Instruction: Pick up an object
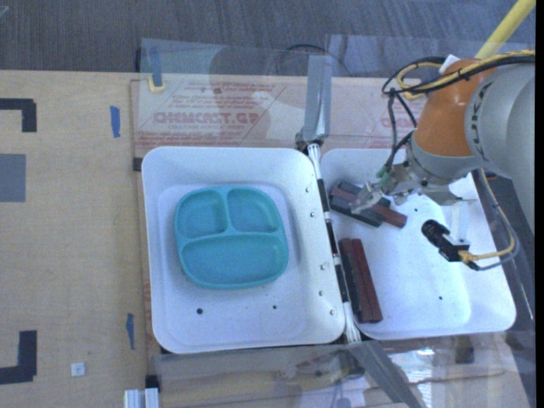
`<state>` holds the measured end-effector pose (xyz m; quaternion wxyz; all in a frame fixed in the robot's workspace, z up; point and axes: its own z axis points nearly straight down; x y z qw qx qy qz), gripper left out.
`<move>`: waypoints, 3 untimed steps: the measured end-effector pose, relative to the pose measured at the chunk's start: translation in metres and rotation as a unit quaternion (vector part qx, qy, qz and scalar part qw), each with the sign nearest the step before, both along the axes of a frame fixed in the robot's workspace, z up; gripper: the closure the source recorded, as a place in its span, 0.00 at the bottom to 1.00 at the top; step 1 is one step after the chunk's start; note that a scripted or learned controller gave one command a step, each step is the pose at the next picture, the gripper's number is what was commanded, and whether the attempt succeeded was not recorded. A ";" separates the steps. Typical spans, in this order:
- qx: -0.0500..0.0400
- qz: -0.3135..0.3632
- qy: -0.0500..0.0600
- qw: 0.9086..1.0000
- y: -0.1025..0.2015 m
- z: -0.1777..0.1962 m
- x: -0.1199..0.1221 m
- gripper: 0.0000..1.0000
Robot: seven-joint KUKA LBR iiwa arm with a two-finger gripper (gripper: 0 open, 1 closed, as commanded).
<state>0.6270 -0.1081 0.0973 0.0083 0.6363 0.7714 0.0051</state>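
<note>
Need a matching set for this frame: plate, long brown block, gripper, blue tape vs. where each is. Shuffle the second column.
1. teal plate
2. long brown block
3. gripper
4. blue tape strip

A. on the bench, left of both bins
B. middle of the left bin
C. in the right bin, along its divider side
D. over the right bin's upper-left part, at the small brown blocks

Pairs: 1-B, 2-C, 3-D, 4-A

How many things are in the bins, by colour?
Teal plate: 1
Brown blocks: 3 (two overlap by the gripper, so that count is less sure)
Total: 4
</note>
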 end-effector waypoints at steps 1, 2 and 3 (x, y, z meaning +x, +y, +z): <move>-0.002 0.001 -0.006 1.000 0.000 0.012 0.003 1.00; -0.002 0.001 -0.006 1.000 0.000 0.012 0.003 0.00; 0.002 0.005 -0.007 1.000 -0.011 0.003 -0.013 0.00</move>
